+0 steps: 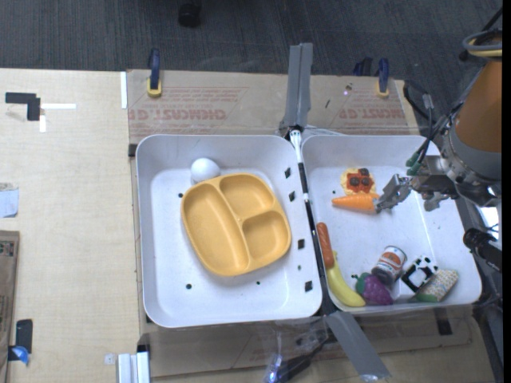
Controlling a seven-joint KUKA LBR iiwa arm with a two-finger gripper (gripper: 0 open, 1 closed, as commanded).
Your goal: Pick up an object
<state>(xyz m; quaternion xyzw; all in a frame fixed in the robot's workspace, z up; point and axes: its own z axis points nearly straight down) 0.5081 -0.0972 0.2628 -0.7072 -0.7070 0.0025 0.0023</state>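
1. The gripper [393,193] hangs over the right bin [447,238], fingers spread and grasping nothing.
2. A toy carrot [354,203] lies just beside its fingertips (whether touching is unclear).
3. The left bin [156,238] holds a yellow divided plate [235,223] and a white ball [204,168].

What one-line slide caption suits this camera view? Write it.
KUKA arm's gripper poised beside a toy carrot in the right bin; a yellow divided plate sits in the left bin.
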